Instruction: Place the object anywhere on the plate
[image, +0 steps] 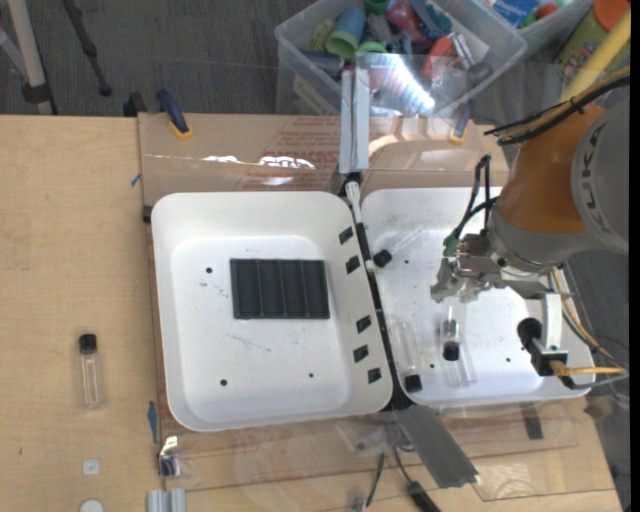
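Arm reaches in from the right over the right bin, orange band above the wrist. Gripper hangs low over that bin's middle, nearer its back edge. Fingers are too small and cluttered w/ cables to read, so can't tell if it's open or closed.

Task's thing looks to be a clear vial w/ black cap lying on the right bin's floor just in front of the gripper, cap toward the front edge; whether gripper touches it isn't clear. Other clear vials lie in the same bin: one by the front-left corner along the divider, one near the back-left w/ a black cap.

Plate, a dark ribbed rectangle, lies flat at the centre of the left bin, well apart from the gripper.

On the bench, left of the bins near the front, another vial lies alone.
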